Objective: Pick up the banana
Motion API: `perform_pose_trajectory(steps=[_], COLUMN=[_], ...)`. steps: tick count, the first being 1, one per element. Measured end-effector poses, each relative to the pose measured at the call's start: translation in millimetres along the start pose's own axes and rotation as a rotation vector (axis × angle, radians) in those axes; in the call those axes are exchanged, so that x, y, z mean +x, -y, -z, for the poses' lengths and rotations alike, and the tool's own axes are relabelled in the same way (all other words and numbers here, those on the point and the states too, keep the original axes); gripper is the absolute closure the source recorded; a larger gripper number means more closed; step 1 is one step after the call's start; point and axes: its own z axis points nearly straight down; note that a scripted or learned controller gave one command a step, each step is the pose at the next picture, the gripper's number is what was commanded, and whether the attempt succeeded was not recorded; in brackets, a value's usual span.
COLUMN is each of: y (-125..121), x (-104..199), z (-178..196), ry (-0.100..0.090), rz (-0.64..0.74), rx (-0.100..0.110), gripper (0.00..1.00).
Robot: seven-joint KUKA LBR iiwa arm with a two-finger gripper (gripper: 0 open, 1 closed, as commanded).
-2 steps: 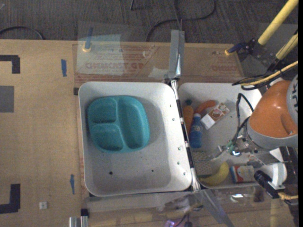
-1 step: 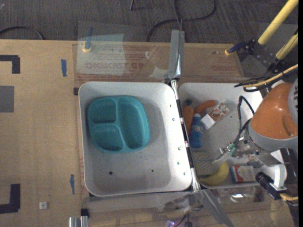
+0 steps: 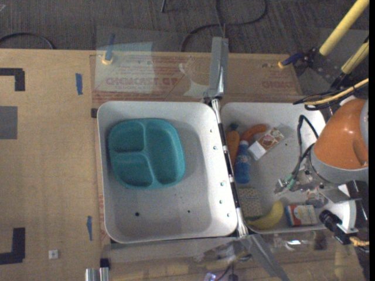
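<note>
We see the banana point(image 3: 266, 217) lying at the front of the right bin point(image 3: 304, 111), beside a small box point(image 3: 302, 215). Our end effector point(image 3: 293, 183) hangs just above; we cannot tell its state. We might grab the box by mistake because it sits so close.

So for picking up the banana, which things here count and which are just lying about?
Job:
banana
hand, above the right bin

Lying about:
teal plate in the left bin
blue bottle
carrots
small cartons
</note>
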Motion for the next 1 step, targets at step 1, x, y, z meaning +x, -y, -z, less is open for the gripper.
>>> perform_pose_trajectory(steps=[1], y=[0.1], x=[0.0], z=[0.0], ry=[0.000], rz=[0.000], rx=[0.000], gripper=[0.00])
